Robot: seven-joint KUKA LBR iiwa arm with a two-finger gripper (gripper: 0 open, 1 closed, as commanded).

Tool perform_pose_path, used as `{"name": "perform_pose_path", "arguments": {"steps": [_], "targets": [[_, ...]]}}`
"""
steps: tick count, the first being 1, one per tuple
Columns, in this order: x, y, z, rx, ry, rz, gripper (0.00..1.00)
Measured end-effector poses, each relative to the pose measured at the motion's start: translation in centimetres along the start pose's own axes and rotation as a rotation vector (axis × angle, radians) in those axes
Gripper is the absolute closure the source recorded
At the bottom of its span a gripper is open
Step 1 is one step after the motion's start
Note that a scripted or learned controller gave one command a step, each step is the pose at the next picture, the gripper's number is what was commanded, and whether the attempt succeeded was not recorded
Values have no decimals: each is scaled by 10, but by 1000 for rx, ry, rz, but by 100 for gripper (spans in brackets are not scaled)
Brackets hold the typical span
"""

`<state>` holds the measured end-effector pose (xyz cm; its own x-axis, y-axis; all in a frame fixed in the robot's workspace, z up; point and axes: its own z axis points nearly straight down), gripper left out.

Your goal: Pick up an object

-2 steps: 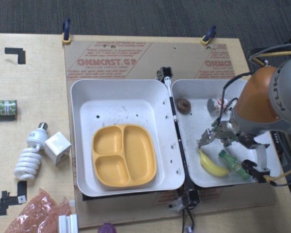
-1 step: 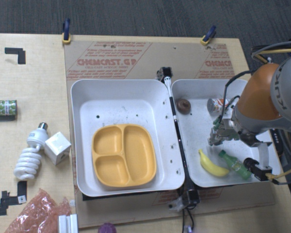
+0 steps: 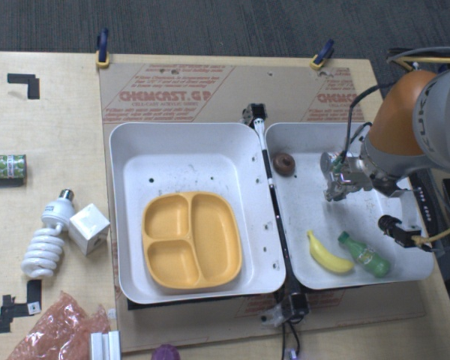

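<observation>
I log a banana [image 3: 329,253] and green bottle [image 3: 365,254] lying below my gripper [image 3: 334,188] in the right bin [image 3: 300,137], a brown doughnut [image 3: 284,163] to its left, a yellow divided plate [image 3: 191,240] further left; grip state indiscernible.

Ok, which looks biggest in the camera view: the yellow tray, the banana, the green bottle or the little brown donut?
1. yellow tray, by far the largest
2. banana and green bottle, too alike to rank
3. brown donut, smallest
</observation>
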<state>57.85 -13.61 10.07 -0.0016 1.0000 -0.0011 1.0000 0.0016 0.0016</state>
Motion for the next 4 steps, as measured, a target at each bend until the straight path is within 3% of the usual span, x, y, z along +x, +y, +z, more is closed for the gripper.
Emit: {"name": "perform_pose_path", "arguments": {"steps": [1,2,3,4], "targets": [[0,0,0,0,0,0,0],[35,-61,8,2,1,4,0],[29,-101,8,2,1,3,0],[23,-27,8,0,0,0,0]]}}
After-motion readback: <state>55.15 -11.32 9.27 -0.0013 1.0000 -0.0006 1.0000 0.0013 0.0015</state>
